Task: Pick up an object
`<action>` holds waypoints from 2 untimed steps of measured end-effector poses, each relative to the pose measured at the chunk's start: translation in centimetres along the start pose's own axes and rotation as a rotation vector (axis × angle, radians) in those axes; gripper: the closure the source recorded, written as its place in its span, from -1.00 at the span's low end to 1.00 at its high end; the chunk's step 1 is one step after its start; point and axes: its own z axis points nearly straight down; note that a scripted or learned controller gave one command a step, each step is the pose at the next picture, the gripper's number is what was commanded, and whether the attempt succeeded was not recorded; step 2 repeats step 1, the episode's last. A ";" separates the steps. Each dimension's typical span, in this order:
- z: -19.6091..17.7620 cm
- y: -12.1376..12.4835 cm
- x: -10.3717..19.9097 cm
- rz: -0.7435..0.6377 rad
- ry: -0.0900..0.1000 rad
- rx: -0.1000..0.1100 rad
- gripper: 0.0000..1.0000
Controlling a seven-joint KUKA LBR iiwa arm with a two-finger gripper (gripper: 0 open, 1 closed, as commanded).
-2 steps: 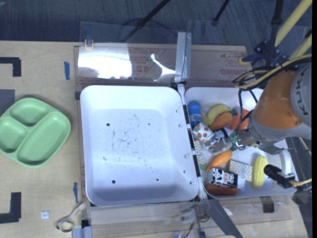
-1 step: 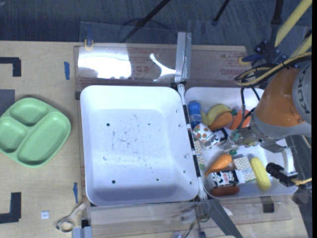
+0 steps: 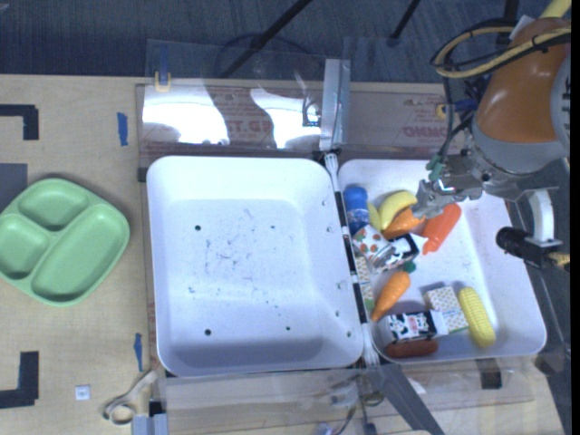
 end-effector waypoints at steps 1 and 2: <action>1.9 -1.6 -4.7 0.018 0.001 0.002 1.00; 1.9 -1.6 -4.7 0.018 0.001 0.002 1.00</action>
